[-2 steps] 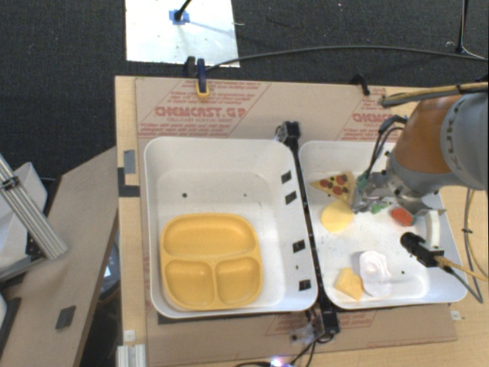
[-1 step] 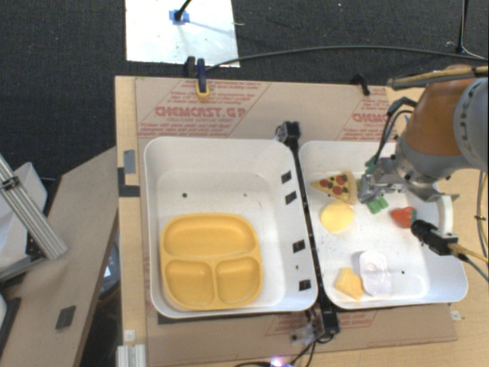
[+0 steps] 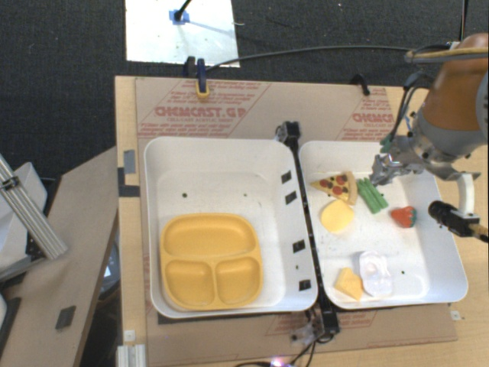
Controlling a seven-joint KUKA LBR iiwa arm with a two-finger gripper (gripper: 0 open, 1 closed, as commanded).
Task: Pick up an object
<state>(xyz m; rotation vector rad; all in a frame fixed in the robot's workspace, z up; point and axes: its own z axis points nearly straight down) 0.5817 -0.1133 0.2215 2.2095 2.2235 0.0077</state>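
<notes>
gripper: the gripper [image 3: 384, 167] sits low over the top of the right bin [image 3: 451, 281], hanging off the grey and orange arm [image 3: 451, 98] coming in from the right. Honestly can't tell if it's clenched or released, it's just a blur of metal from up here. Nothing visibly held.

nearest thing: the green stick [image 3: 373, 196], right below the gripper tip, touching or near enough. That's my guess for the target.

long axis: the stick runs on a slant, top-left to bottom-right, so the grab probably wants to close across its narrow width.

neighbours: pizza slice [image 3: 336, 185] just beside the stick on its left, yellow disc [image 3: 337, 217] under that. Tight on that side, so a sloppy drop could nudge the pizza.

other stuff: strawberry [image 3: 403, 216] off to the right, cheese wedge [image 3: 349, 284] and white cup [image 3: 375, 272] down at the near end, well apart from the gripper.

left bin: the left bin [image 3: 176, 159] just has the yellow tray [image 3: 212, 260], way off.
</notes>
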